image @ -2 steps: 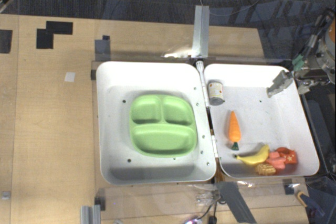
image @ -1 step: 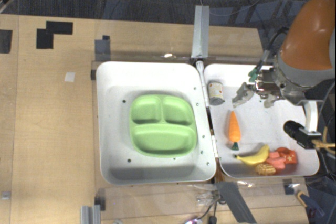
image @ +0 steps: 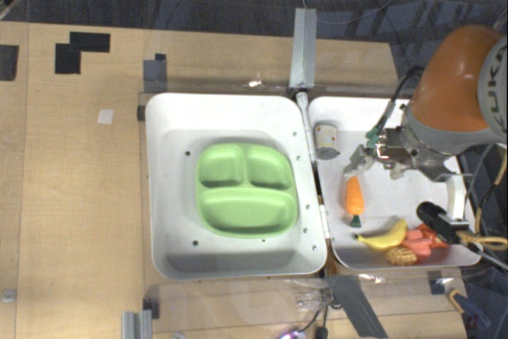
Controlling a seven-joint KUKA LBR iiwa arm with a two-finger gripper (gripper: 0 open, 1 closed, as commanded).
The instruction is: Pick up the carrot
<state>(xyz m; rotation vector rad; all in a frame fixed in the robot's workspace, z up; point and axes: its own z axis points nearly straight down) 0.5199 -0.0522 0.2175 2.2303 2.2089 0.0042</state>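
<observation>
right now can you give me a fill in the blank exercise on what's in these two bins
1. The green divided plate lies in the ____ bin.
2. The carrot lies in the ____ bin.
3. The yellow fruit in front of the carrot is a ____.
4. The end effector hangs over the ____ bin, behind the carrot.

Missing words: left; right; banana; right

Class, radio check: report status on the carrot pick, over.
Claw hovering above the right white bin, nothing held. Small orange carrot lying in that bin, just below the claw. Yellow plastic banana close by, not blocking.
</observation>
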